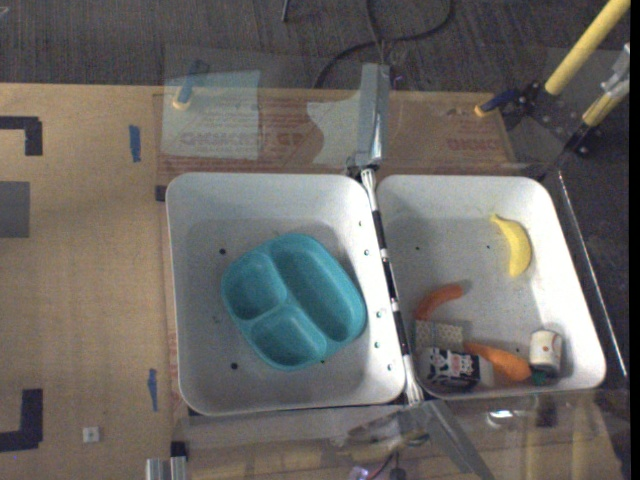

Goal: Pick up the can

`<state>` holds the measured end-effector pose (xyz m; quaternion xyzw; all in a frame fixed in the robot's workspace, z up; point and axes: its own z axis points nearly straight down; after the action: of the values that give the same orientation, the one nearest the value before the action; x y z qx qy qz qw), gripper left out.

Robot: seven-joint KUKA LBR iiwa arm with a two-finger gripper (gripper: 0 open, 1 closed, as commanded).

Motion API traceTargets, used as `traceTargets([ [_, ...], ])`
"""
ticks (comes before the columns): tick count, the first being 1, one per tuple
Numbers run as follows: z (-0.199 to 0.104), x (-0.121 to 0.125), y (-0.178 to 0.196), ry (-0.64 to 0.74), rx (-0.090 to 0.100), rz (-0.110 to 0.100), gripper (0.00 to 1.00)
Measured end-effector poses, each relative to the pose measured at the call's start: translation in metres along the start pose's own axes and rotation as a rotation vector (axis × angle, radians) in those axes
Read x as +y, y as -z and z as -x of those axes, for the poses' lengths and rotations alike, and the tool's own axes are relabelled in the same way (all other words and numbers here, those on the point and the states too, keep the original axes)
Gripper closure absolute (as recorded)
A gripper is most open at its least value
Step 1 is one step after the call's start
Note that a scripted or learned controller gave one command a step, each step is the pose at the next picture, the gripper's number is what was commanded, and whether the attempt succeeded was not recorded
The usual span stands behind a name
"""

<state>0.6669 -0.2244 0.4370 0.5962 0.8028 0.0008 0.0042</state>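
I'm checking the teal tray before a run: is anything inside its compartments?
The teal divided tray in the left bin shows three compartments, all bare teal plastic. What lies under the tray is covered by it.

A robotics lab or test cell. Two white bins (190,298) sit side by side on a cardboard-covered bench (80,268) marked with blue tape (135,143) and black squares at the left edge. At the top of the frame, a black cable (375,18) loops over grey carpet (150,18). Upper right, a clamp holds a yellow pole (590,38).
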Motion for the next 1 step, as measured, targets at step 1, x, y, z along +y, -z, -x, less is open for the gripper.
traceTargets([
  [1,-0.0001,0.0,-0.0005,-0.315,0.0,-0.002,1.0],
])
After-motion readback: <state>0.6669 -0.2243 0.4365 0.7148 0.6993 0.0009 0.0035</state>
